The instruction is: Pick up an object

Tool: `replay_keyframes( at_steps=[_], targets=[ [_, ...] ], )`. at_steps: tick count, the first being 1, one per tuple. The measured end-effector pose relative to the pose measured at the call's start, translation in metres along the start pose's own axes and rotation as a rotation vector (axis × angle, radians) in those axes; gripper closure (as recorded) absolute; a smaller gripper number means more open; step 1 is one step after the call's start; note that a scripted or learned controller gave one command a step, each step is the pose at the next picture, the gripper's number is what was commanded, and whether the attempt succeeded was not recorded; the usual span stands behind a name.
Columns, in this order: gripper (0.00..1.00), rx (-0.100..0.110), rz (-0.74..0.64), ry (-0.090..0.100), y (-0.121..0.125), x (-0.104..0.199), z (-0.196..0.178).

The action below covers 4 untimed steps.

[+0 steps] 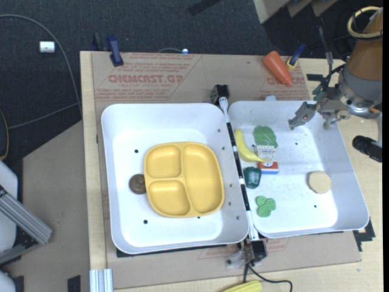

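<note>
My gripper (pixel 313 119) hangs over the far right corner of the right bin (pixel 340 215), fingers spread open with nothing between them. Below and left of it lie a green leafy piece (pixel 265 135), a yellow banana (pixel 245 146), a small red and white box (pixel 268 163), a dark green pepper (pixel 251 176) and a light green piece (pixel 265 205). A beige round biscuit (pixel 319 182) rests near the bin's right wall. In the left bin (pixel 121 126) a yellow divided plate (pixel 183 179) has a brown disc (pixel 137 184) at its left edge.
An orange carrot (pixel 278 69) lies on the bench behind the right bin. A blue clamp (pixel 113 50) grips the board's far left edge. A black clip (pixel 220 93) sits where the bins meet at the back. The arm's orange band (pixel 368 56) rises at the right.
</note>
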<state>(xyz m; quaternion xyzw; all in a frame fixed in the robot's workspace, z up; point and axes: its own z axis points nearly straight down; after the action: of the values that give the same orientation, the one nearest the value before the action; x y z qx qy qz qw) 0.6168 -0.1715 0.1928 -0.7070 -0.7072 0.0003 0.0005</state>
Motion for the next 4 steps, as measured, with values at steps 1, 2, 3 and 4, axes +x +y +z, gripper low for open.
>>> replay_keyframes(
  at_steps=[1, 2, 3, 4],
  targets=[
    [0.00, 0.002, -0.001, 0.001, 0.030, 0.036, 0.074],
    [0.00, 0.002, -0.001, 0.001, 0.039, 0.077, 0.108],
    [0.00, -0.004, 0.000, -0.002, 0.050, 0.059, 0.108],
    [0.00, 0.001, -0.001, 0.001, 0.045, 0.080, 0.108]
  ],
)
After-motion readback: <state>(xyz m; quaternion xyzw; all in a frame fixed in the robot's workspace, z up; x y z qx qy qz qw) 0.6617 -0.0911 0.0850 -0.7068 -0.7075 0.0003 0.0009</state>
